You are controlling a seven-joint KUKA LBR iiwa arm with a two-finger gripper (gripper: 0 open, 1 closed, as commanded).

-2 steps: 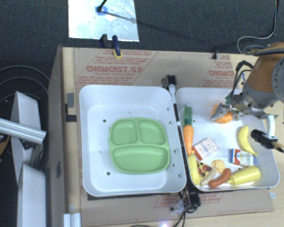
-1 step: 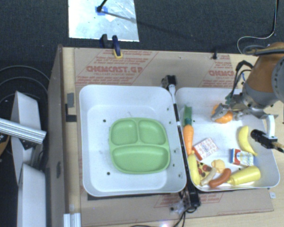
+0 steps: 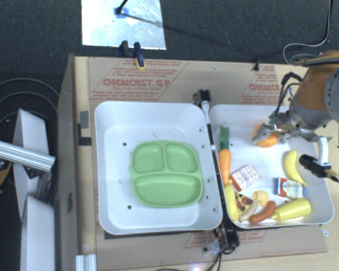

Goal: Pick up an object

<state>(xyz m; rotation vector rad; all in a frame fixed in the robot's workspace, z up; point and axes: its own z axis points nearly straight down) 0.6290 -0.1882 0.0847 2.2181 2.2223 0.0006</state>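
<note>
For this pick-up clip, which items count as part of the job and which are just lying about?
Job:
- tool
- small orange toy piece at the tool
- orange toy carrot
- yellow toy banana
- red toy sausage
- right white bin

Lying about:
- green divided plastic plate
- left white bin
- blue clamp

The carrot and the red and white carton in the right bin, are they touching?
Apart. The camera view shows white bin floor between the carrot and the red and white carton.

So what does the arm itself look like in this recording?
The arm is grey and rounded, with a broad orange band around it near the wrist. Its gripper is small, metallic grey, and thin cables loop beside the wrist.
</note>
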